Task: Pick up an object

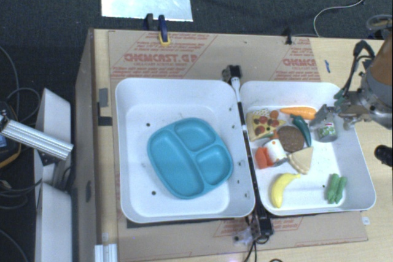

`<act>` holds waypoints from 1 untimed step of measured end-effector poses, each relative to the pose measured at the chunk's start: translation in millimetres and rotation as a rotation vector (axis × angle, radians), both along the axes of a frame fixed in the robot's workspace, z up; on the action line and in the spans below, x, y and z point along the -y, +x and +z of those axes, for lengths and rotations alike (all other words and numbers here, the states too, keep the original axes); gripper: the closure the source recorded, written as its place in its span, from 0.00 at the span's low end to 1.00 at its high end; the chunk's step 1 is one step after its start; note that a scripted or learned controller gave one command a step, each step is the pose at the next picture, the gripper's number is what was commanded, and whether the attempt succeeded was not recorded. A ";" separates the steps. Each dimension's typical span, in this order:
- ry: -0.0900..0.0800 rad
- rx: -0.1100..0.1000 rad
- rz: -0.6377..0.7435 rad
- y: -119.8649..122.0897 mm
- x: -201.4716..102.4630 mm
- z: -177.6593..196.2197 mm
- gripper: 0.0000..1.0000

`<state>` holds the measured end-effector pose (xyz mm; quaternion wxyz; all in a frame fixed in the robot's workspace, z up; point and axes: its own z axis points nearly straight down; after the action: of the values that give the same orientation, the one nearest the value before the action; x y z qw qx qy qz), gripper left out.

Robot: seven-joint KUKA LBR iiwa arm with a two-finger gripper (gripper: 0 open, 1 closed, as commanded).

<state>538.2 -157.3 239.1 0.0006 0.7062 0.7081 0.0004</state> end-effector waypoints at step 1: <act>-0.001 -0.001 0.002 56.0 15.5 -58.2 0.00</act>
<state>594.3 -172.8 180.9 0.0006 0.7056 0.7086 0.0001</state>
